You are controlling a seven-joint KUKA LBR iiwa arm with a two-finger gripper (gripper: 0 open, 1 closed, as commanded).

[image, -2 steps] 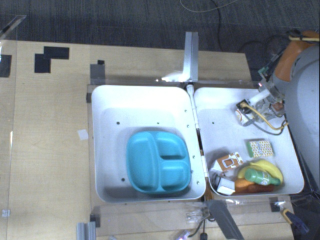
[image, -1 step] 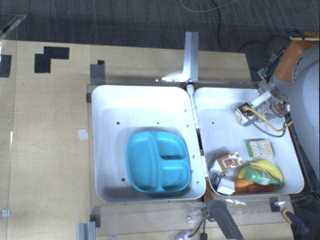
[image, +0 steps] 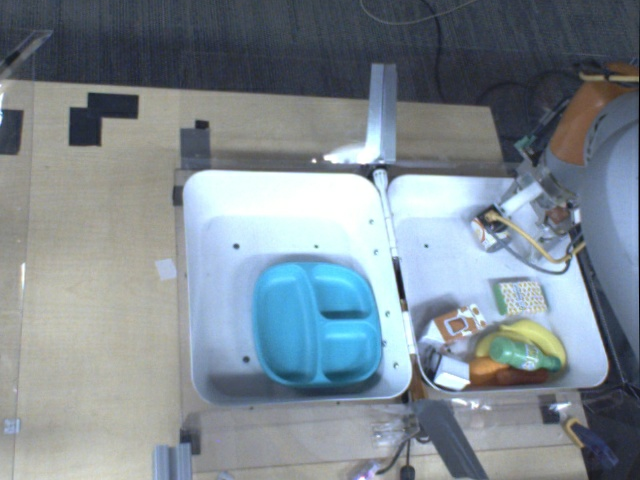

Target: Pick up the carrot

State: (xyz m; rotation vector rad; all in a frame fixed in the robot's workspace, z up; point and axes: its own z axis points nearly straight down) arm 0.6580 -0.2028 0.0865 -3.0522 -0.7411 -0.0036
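Note:
The carrot (image: 486, 372) is a short orange piece lying at the front of the right bin (image: 440, 238), partly tucked under a green bottle (image: 520, 354) and a yellow banana (image: 528, 334). My gripper (image: 551, 218) hangs over the back right corner of that bin, well away from the carrot and above bare bin floor. Nothing shows in its grasp.
A blue divided plate (image: 318, 323) lies in the left bin (image: 215, 268). Beside the carrot pile sit a small brown-and-white carton (image: 458, 323), a patterned packet (image: 520, 296) and a black-and-white item (image: 440, 364). A metal post (image: 383, 108) stands behind the wall between the bins.

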